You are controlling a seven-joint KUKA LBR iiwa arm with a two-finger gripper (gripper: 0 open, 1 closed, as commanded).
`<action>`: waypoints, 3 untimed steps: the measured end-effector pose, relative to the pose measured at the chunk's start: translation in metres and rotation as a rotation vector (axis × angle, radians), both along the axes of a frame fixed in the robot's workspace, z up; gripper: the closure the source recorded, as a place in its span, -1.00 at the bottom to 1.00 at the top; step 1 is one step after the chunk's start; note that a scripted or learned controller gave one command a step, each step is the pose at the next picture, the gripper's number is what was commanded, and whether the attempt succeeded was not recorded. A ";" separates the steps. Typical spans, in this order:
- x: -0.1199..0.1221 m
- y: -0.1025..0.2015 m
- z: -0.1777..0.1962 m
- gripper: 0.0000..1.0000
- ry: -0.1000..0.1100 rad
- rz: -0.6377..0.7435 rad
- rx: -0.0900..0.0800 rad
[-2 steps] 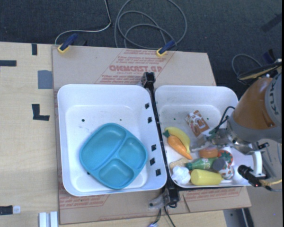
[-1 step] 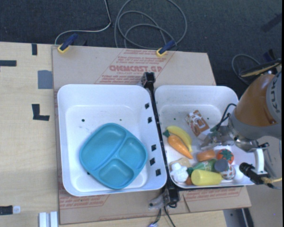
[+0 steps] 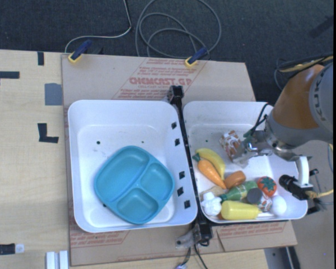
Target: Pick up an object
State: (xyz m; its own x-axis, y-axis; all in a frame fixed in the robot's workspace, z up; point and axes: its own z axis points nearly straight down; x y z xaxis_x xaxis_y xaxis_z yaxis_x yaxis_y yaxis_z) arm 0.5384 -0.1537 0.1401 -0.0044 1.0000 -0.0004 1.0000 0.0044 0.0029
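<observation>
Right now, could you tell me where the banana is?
The banana lies in the right bin, near its left wall, just above the carrot and left of the gripper.

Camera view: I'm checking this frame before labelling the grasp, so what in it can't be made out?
- Two-finger gripper: blurred, its grip state unreadable.
- Small crumpled brown-and-white object: too blurred to identify.
- Grey arm with the orange band: cut off by the right edge.
- Toy pile: pieces overlap.

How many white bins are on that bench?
2. The left bin holds a blue divided plate; the right bin, touching it, holds toy food, including a banana and a carrot.
</observation>
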 end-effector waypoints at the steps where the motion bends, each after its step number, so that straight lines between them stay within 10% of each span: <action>1: -0.002 -0.002 -0.003 -1.00 0.004 -0.003 0.001; 2: 0.073 0.036 -0.052 -1.00 -0.007 0.001 -0.006; 3: 0.070 0.034 -0.043 1.00 -0.004 -0.003 -0.004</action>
